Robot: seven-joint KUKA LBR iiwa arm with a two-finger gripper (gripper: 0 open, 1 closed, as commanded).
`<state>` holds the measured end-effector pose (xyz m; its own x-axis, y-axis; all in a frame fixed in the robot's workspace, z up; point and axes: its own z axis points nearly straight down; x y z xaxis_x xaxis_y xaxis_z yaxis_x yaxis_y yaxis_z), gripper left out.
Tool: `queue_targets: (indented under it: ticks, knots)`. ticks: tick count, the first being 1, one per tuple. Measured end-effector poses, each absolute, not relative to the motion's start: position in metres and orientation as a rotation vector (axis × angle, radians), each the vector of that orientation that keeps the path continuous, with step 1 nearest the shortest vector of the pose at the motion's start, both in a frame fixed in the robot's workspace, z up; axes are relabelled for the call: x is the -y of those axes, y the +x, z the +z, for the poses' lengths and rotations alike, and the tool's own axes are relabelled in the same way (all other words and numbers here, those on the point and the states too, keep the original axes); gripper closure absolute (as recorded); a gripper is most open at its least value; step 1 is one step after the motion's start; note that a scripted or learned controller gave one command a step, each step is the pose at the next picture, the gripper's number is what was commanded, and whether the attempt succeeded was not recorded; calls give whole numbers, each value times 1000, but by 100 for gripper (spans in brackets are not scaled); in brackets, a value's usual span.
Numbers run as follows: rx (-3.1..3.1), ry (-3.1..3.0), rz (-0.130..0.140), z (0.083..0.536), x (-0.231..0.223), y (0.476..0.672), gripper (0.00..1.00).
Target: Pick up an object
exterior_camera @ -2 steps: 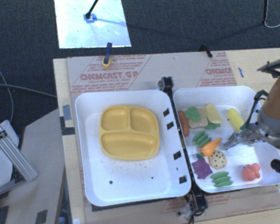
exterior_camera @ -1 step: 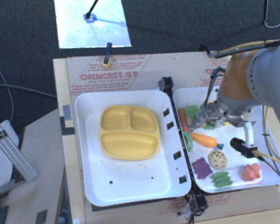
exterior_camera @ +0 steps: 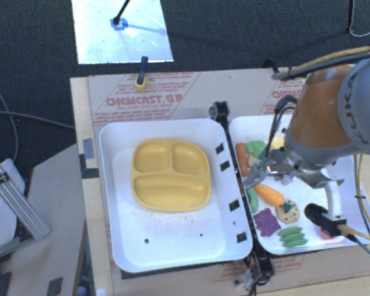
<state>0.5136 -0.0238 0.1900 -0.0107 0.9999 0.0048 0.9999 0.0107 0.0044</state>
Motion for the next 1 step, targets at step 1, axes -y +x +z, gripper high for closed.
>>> queue_targets:
  ticks: [1]
  knots:
    - [2229,-2217,-5,195,29,516,100]
